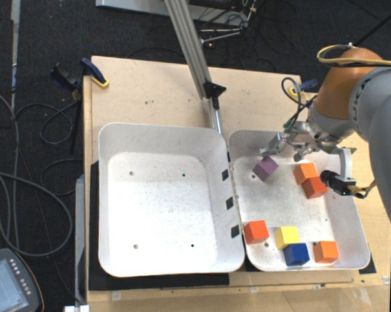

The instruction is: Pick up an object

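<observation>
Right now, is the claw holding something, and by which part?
It cannot be told. The claw is just above the purple block, but no grip on the block shows.

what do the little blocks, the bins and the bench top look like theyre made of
Purple block and blue block: probably painted wood or foam, matte flat colour, crisp edges. Right bin and left bin: likely moulded plastic, white, faintly glossy, rounded rims, speckled with wear. Bench top: looks like plywood, pale tan, visible grain.

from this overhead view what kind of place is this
Probably a robotics lab bench: a robot arm reaches over two white bins holding coloured blocks, with loose cables on the dark floor.
</observation>
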Motion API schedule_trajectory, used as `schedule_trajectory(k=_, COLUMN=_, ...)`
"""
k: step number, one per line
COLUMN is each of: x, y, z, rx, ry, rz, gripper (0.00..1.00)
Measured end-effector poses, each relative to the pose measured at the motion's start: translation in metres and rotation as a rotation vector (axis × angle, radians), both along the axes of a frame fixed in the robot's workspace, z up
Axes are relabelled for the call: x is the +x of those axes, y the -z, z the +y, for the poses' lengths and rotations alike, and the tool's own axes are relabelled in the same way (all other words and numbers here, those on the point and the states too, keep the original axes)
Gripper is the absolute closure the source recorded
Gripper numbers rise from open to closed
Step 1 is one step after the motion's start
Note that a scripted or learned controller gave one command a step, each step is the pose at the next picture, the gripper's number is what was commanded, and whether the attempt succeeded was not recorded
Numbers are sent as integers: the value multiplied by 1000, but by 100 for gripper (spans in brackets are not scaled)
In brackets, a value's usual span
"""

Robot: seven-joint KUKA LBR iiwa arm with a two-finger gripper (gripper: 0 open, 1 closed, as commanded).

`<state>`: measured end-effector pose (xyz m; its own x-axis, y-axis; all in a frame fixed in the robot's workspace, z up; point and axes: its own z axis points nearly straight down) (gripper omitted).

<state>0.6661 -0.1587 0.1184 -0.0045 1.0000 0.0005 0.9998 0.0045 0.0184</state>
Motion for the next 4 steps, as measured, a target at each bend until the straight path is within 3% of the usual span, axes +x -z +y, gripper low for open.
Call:
schedule_trajectory(k=1, x=2, y=-12, z=-1, rx=-1, ry=0, rz=-7, gripper=100)
schedule_trajectory(k=2, x=-6, y=-65, z=-4, rx=-3, ry=4, rz=11, gripper=100)
schedule_trajectory(k=3, x=-9, y=-127, z=1, rx=-3, ry=2, rz=9, gripper=100)
schedule_trajectory(k=4, x=-8, y=-164, z=1, rx=-3, ry=2, rz=12, gripper=100)
